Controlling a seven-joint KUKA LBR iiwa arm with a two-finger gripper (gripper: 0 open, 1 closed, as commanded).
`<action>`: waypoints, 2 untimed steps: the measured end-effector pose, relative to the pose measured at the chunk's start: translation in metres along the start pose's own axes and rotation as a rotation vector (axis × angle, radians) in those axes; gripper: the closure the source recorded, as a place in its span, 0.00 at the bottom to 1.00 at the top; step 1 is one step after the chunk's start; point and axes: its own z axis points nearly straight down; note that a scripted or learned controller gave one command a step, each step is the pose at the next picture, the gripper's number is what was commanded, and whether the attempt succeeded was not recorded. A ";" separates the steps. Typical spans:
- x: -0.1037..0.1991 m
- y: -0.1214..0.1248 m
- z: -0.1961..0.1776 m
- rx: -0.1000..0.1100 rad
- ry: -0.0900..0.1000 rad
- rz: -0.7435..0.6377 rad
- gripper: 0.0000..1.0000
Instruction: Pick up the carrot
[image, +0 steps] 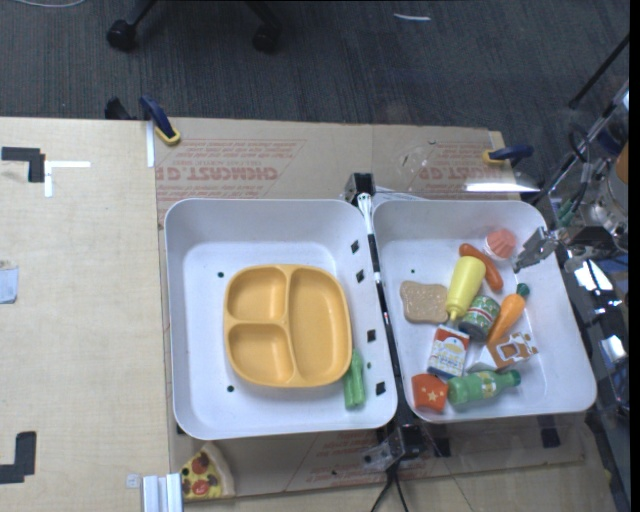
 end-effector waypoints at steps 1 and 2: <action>-0.006 0.019 0.130 -0.003 0.013 0.004 0.00; -0.001 0.004 0.130 -0.003 0.010 0.133 0.00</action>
